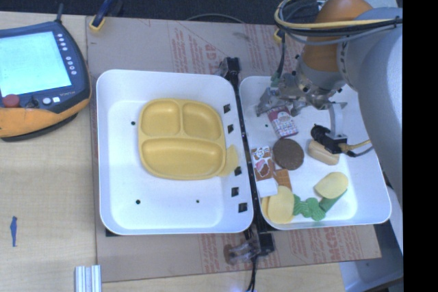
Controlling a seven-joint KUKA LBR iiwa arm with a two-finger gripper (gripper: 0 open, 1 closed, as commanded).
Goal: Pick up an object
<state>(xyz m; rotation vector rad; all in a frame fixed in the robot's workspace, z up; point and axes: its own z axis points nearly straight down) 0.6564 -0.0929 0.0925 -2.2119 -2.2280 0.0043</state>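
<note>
My gripper [282,104] hangs low over the far part of the right bin [366,178], under the arm's orange band. Just below it, a small red and white packet [282,124] lies on the bin floor. A brown round disc [288,154] sits a little nearer the front. To its left is a small printed card [262,162]. Nothing shows between the gripper's parts.
Along the right bin's front lie a yellow piece [331,184], another yellow piece [279,206], green pieces [311,208] and a brown strip [282,179]. The left bin [116,167] holds a yellow divided plate [183,138]. A teach pendant [37,75] lies at the bench's left.
</note>
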